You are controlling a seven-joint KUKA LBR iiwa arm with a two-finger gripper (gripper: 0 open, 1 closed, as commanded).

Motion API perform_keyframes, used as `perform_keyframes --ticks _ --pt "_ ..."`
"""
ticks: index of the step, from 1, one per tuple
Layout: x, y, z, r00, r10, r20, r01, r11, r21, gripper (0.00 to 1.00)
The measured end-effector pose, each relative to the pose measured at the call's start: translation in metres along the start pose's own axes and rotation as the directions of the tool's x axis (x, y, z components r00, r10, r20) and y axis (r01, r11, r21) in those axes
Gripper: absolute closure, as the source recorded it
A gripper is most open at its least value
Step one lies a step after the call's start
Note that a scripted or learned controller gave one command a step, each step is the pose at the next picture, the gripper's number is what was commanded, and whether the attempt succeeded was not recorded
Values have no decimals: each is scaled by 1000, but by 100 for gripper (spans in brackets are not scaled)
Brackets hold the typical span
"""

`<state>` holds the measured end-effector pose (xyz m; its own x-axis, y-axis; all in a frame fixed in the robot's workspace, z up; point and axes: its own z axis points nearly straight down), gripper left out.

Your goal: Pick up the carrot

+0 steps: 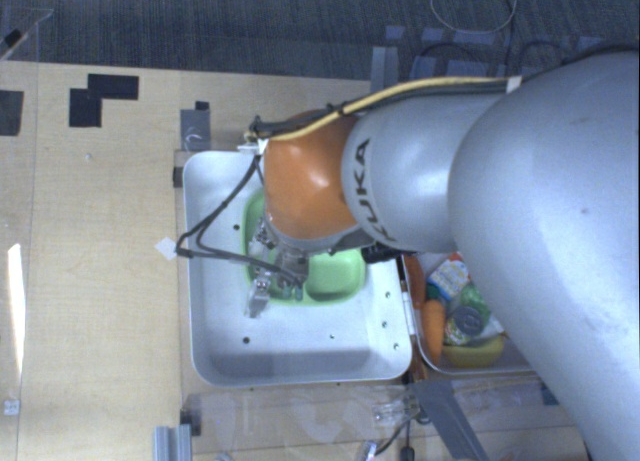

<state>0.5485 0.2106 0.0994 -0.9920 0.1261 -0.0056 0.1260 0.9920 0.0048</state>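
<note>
Orange carrot lies in the right bin, tight against that bin's left wall, next to the divider between the two bins. Its long axis runs roughly up-down in the camera view, parallel to that wall, with the thicker end toward the far edge of the surface as far as I can judge. Beside it, toward the right, sit a yellow item, likely a banana, a round can-like thing and a small packet, all close or touching.

My tool hangs over the left bin, low, just at the left end of a green dish that rests in that bin's middle. My own wrist with its orange band covers much of the dish. Whether the tool is apart or together I cannot tell; nothing readable sits between its tips.

Key relation: the carrot lies to the tool's right, across the divider, in the other bin, well apart. I judge the next move needs a lift, a traverse right over the divider, and closing across the carrot's short width. Risk: the bin wall and the banana crowd both sides.
</note>
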Motion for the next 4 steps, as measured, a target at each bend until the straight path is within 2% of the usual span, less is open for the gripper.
perform_keyframes --ticks 1,2,3,4 --pt "-84 35 -106 987 163 3 -163 987 -1 0" --pt "-110 40 -237 999 -51 4 51 999 0 0" --pt "-111 40 -220 913 -409 4 409 913 0 0" --pt "-118 42 -181 425 -905 4 905 425 1 0"
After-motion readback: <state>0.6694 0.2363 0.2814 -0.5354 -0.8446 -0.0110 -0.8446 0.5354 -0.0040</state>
